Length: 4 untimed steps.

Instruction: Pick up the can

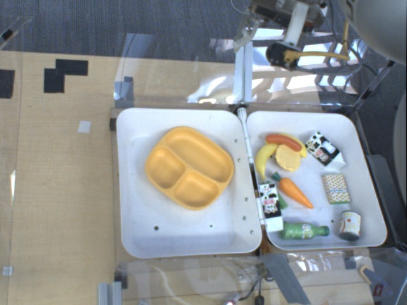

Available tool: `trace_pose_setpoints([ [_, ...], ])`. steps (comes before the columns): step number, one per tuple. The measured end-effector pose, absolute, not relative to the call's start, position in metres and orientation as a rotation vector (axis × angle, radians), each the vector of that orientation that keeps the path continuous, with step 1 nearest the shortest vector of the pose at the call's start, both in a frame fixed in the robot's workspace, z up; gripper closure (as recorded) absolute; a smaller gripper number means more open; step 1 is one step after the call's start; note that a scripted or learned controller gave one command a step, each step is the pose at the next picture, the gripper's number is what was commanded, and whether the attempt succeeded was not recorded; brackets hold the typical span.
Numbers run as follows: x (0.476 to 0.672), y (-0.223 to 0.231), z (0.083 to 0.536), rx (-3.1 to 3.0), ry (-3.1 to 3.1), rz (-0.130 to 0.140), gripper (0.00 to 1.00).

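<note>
From the camera above, I look down on the worktop [57,170] with two white bins side by side. The left bin [137,234] carries a yellow divided plate [189,167]. The right bin [365,164] carries the small things: a banana [264,159], a sausage [284,141], a round yellow piece [287,159], a carrot [296,193], two black-and-white milk cartons [322,149] [269,202], a beige packet [335,188], a green bottle [304,231] lying on its side, and the can [349,224].

The can is in the near right corner of the right bin, close to the rim. It seems to stand upright, with its top toward the camera, so its long axis goes up and down. The green bottle lies just beside it on the left and the beige packet is near it, a little further back.

The arm is at the top right of the picture, beyond the far edge of the bins. The pincer [267,8] hangs there, well apart from the can and high above the worktop. Its state I cannot tell; it is too small and mixed with cables.

From the pincer, the can lies toward the camera and somewhat to the right in the picture, across the whole depth of the right bin. In my judgement the reach is not yet begun, and the coming move must bring the pincer over that near corner and then straight down.
</note>
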<state>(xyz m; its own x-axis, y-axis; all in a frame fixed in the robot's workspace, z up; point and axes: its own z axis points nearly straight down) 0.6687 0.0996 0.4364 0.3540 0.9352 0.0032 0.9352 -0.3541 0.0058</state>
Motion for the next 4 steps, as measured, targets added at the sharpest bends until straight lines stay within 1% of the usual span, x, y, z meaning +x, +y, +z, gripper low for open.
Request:
trace_pose_setpoints([
  [1, 0.669, 0.102, 0.448, 2.573, 1.793, 0.017, 1.00],
  [2, 0.669, 0.130, 0.377, 2.372, 2.058, 0.005, 1.00],
  [3, 0.669, 0.057, 0.437, 2.732, 1.546, 0.009, 1.00],
  [4, 0.655, 0.072, 0.436, 2.919, 1.161, 0.005, 1.00],
])
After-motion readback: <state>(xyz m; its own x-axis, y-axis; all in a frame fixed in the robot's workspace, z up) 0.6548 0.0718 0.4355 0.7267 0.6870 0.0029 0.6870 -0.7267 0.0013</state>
